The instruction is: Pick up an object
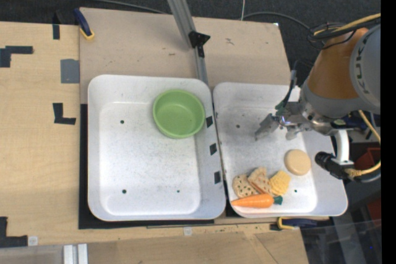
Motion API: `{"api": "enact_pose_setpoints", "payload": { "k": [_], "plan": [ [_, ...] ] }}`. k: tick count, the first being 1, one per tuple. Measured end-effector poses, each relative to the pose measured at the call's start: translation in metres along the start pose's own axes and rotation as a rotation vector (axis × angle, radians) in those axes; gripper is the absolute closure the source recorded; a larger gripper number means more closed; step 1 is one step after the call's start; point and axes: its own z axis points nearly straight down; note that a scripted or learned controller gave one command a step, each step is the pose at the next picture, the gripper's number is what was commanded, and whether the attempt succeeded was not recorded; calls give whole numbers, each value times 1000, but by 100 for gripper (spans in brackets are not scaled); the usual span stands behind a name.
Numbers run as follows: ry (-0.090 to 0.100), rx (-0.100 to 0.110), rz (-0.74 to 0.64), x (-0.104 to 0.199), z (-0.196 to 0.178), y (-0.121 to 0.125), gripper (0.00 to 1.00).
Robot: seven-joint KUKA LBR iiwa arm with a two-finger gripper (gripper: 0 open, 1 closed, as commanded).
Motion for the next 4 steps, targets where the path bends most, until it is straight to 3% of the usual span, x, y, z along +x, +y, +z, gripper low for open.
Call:
{"api": "enact_pose_setpoints", "payload": {
  "k": [1, 2, 4],
  "plan": [
    [1, 1, -1, 7, 46, -5, 0],
    [0, -2, -1, 7, 34, -4, 100],
    [-2, -11, 0, 14, -74, -9, 100]
  ]
}}
